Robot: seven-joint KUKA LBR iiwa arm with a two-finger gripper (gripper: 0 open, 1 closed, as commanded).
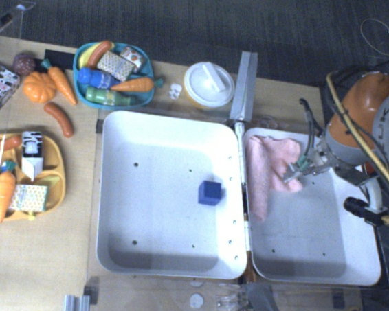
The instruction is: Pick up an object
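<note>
A small blue cube (210, 192) lies near the middle of the left white bin (123, 240), towards its right side. A crumpled pink cloth (267, 171) lies along the left wall of the right bin (321, 261), reaching up to its far corner. My gripper (296, 171) comes in from the right and hangs low over the cloth's right edge, touching or almost touching it. The grey arm with its orange band (368, 94) rises behind it at the upper right.
Left of the bins on the bench stand a blue bowl (113, 75) and a yellow tray (18, 176) of toy food, with a loose pumpkin (38, 87) and sausage (59, 119). A white lid (209, 84) sits behind the left bin. Cables (369, 204) hang by the arm.
</note>
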